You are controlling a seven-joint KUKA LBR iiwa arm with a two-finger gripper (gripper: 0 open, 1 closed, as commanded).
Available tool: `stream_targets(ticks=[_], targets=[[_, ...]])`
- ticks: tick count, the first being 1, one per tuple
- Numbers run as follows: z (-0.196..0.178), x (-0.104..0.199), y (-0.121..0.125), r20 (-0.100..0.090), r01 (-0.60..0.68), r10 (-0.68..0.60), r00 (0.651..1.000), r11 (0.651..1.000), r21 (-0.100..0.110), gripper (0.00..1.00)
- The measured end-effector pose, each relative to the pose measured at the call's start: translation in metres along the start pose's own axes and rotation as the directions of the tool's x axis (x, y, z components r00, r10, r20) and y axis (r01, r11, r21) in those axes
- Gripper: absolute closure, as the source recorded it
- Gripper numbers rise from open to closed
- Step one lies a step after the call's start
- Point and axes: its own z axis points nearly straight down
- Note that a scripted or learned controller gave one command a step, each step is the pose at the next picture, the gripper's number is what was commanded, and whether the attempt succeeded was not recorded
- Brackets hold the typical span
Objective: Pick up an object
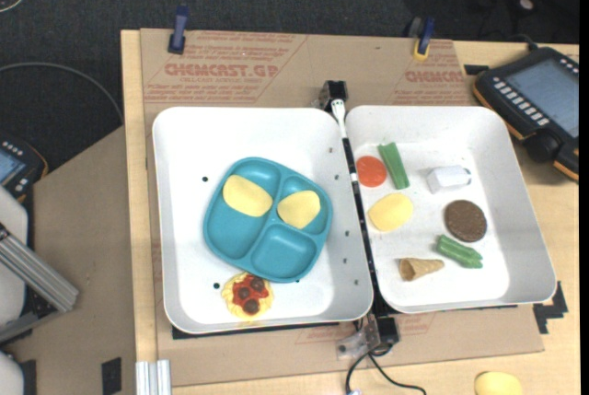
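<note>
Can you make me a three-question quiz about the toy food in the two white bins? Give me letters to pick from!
1. Where is the blue divided plate?
A. left bin
B. right bin
C. on the floor

2. How many yellow pieces lie on the plate?
A. none
B. two
C. five

3. How does the little pizza sit?
A. on top of the plate
B. in the right bin
C. flat on the left bin floor, by the plate's lower edge

Answers:
1 A: the plate lies in the left bin.
2 B: one yellow piece and another fill its two upper sections.
3 C: it lies just below the plate, touching or nearly touching its rim.
</note>
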Motion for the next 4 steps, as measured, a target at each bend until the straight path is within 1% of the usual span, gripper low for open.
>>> stream_targets(ticks=[1, 4], targets=[[-0.017, 0.0, 0.002, 0.008, 0.004, -0.003, 1.0, 1.0, -0.016, 1.0], [-0.05, -0.001, 0.004, 0.017, 0.007, -0.006, 1.0, 1.0, -0.027, 1.0]])
